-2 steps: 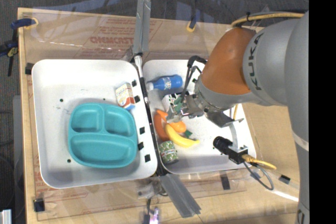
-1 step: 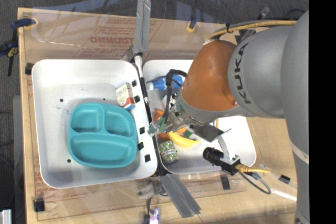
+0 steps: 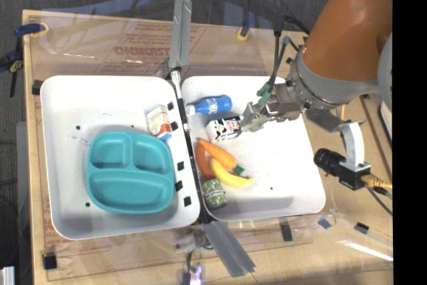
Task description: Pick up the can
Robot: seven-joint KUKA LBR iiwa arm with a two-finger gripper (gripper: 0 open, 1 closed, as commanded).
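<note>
Left bin [image 3: 60, 143], well left of the jaws: teal divided plate [image 3: 130, 170] lying flat, small red-and-white carton [image 3: 158, 120] just past its upper right corner, near the divider between the bins. Right bin [image 3: 293, 190]: blue bottle [image 3: 212, 105] on its side at the top left corner, left of the jaws. Below the bottle, the black-and-white cow-print can [image 3: 225, 127] lies on its side, directly left of the jaws, touching or nearly touching their tip. Below-left of the jaws: carrot [image 3: 218, 153], banana [image 3: 230, 177] crossing under it, a small green-patterned item [image 3: 214, 192] at the bin's lower left, against the divider. Gripper [image 3: 252, 118] sits low over the right bin, reaching in from the right, tip pointed at the can's right end. Can't tell whether the jaws are spread or closed; too blurred and seen end-on. Nothing visibly between them. The can is on the bin floor, not lifted.
</note>
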